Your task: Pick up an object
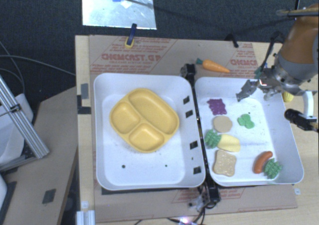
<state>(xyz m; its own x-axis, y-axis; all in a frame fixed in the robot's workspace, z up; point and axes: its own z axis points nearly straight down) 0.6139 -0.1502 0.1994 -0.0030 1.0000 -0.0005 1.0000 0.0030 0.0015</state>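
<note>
Cardboard covers the counter (pixel 149 57) under two white bins. Toy foods lie in the right bin (pixel 286 144): purple grapes (pixel 217 105), a green piece (pixel 244 121), a sausage (pixel 262 161). Above its far edge the tool (pixel 255 91) hovers with fingers spread, empty. Nothing is lifted yet; descent, grasp and lift all remain.

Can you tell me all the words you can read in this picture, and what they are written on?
"CHEMCAST GP" in red letters, on the brown board behind the left bin.
"CHEMC..." in red, on the same board behind the right bin; the arm covers the rest.
More red print on the board's front edge is too small and hidden to read.
</note>
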